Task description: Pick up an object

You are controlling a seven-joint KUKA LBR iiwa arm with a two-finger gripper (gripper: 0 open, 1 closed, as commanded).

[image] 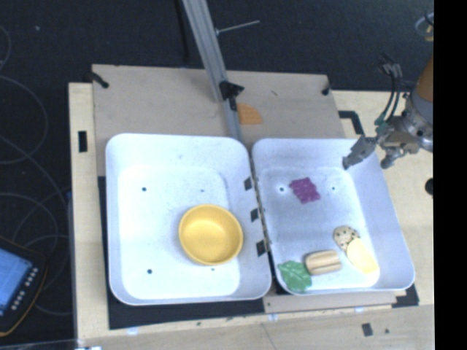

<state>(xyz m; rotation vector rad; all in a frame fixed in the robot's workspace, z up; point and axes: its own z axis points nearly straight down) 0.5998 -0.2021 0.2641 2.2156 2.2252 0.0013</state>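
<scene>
Gripper (372, 156) spread, holding nothing, at the right bin's (379, 195) far right corner. Objects in that bin: purple piece (304, 189) mid-far, tan roll (322, 262), yellow piece (362, 257), green piece (295, 275) along near edge. Purple one sits isolated, likely the cleanest pick; descend centred over it.

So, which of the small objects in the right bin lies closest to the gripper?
The purple piece. It lies alone in the bin's upper part, below and left of the gripper; the green, tan, spotted and yellow items cluster by the bottom edge.
</scene>
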